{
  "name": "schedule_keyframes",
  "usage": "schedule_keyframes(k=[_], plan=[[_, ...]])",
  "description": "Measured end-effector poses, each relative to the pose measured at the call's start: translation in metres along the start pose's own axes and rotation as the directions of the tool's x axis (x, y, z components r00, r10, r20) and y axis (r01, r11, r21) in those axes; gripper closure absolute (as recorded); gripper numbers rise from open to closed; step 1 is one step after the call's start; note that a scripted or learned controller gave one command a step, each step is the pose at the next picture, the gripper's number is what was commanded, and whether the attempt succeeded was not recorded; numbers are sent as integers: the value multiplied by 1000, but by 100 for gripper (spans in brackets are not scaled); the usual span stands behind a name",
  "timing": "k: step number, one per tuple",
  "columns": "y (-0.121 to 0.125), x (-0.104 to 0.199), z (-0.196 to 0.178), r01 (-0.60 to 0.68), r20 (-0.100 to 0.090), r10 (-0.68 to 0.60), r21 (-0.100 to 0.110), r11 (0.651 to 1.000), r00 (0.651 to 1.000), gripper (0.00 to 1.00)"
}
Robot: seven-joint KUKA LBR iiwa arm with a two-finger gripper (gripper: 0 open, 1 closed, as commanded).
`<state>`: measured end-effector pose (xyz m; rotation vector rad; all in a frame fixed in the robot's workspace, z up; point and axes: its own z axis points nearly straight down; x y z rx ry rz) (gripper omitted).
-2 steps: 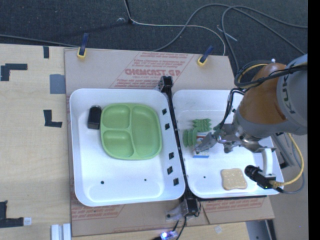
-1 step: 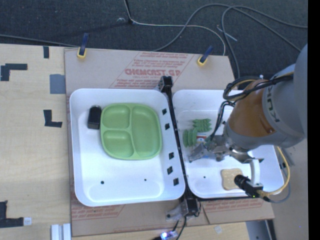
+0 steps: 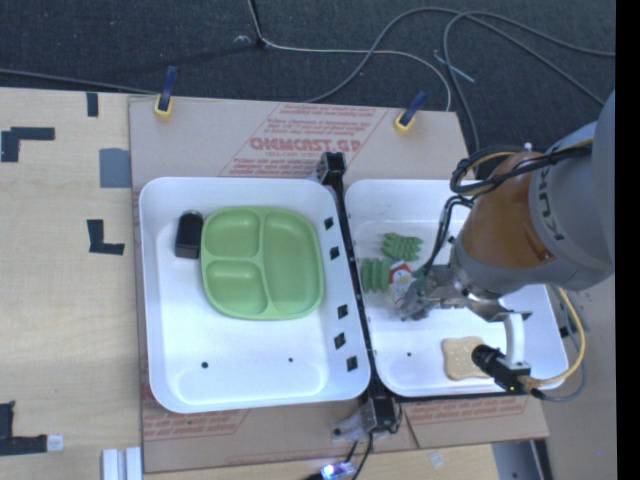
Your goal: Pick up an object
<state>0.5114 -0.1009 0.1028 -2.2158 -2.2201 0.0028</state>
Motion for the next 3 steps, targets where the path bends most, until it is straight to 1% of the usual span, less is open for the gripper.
schedule_keyframes(k=[1,2,3], plan=[[2,-3,-42,-1,2,1,-7,1000,1000,100],[-3,5,-89,0,2,0,-8,1000,1000,100],[-2,5,-114,0,2,0,-6,1000,1000,100]])
